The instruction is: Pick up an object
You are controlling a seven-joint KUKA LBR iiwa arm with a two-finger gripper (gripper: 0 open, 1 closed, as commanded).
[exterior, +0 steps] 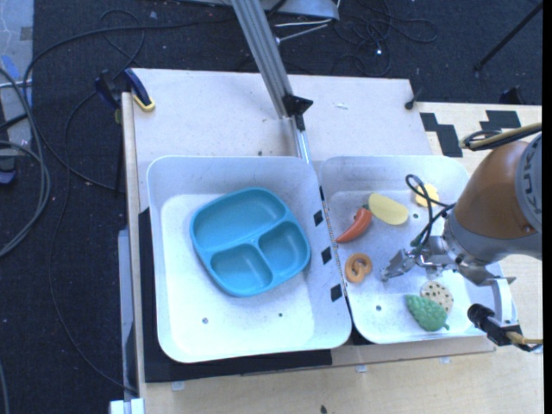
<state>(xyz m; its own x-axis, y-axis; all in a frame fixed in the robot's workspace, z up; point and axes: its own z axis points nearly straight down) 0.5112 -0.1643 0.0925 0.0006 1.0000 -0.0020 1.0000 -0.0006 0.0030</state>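
Gripper low in the right bin, finger spread impossible to tell. Orange ring just left; red pepper upper left, long axis slanting up-right.

No text, label, brand, number or sign can be read anywhere.

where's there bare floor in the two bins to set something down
The left bin has bare floor along its near edge and left side, around the blue divided tray. In the right bin, a small patch lies near the front left, below the orange ring. The rest is crowded: red pepper, yellow piece, green piece, end effector.
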